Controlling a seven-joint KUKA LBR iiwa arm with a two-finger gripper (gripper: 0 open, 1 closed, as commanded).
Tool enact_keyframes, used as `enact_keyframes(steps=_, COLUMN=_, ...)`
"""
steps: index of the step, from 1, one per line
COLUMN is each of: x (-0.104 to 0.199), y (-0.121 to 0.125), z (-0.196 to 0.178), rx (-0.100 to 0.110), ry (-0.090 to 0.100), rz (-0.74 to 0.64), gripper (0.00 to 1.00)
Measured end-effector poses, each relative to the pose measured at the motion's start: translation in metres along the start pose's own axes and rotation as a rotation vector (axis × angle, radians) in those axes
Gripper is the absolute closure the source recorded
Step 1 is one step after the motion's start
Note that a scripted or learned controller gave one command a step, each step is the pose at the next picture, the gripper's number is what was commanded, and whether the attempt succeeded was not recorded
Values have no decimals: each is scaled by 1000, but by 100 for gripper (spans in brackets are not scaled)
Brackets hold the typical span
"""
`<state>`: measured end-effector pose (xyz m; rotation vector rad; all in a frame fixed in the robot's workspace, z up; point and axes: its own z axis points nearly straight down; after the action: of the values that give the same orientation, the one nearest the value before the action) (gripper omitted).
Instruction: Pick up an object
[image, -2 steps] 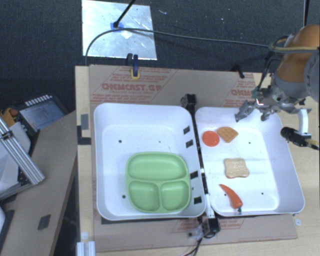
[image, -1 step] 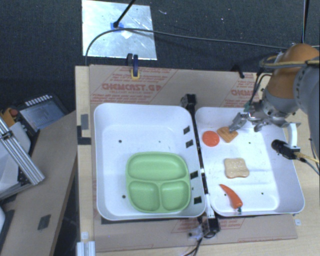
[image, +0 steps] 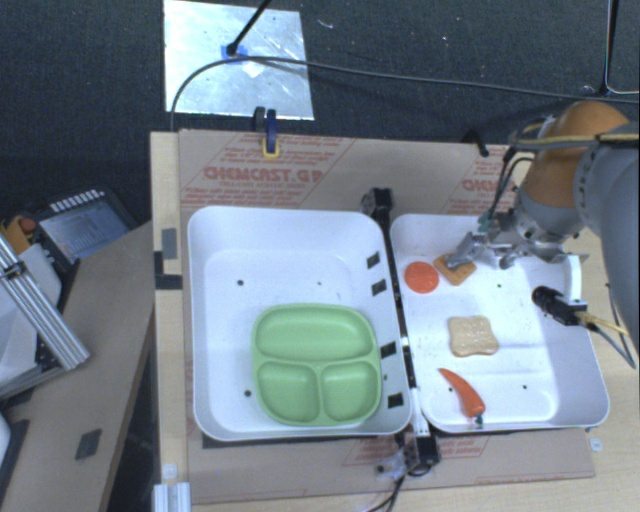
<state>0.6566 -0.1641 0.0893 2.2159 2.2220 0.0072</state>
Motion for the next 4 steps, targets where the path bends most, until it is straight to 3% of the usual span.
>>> enact_keyframes(steps=1, x=1, y=4, z=-16, rx=-14, ry=0, rz=-3, gripper=100)
enact_keyframes(steps=2, x=11, y=7, z=-75, rx=-3, ry=-2, rz=-3, gripper=100)
enact_keyframes(steps=4, x=19, y=12, z=-181, rx=-4, ry=-3, rz=-4, gripper=100)
